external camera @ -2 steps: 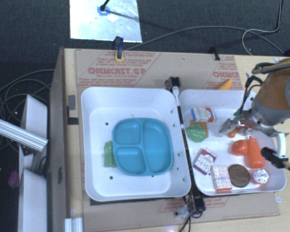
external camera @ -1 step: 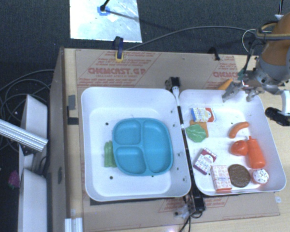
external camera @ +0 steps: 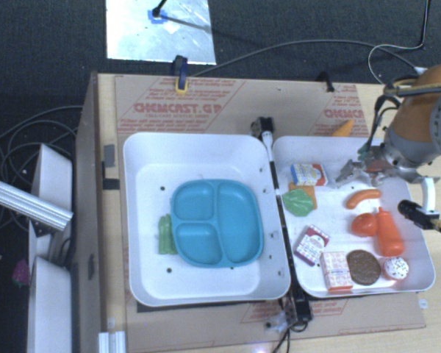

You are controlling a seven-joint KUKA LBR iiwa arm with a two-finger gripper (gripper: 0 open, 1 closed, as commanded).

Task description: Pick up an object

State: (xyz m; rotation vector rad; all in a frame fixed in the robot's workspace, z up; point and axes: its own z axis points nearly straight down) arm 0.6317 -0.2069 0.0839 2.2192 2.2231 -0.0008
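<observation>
One gripper (external camera: 360, 169), fingers spread and holding nothing, hangs over the right bin (external camera: 426, 271) near a sausage (external camera: 362, 197).

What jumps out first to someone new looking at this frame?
The big blue divided plate fills the middle of the left bin, with a small green piece against its left side. The right bin is crowded with toy food: an orange sausage, a green leaf, a brown round cookie. The arm, with its orange band, comes in over that bin's upper right corner.
</observation>
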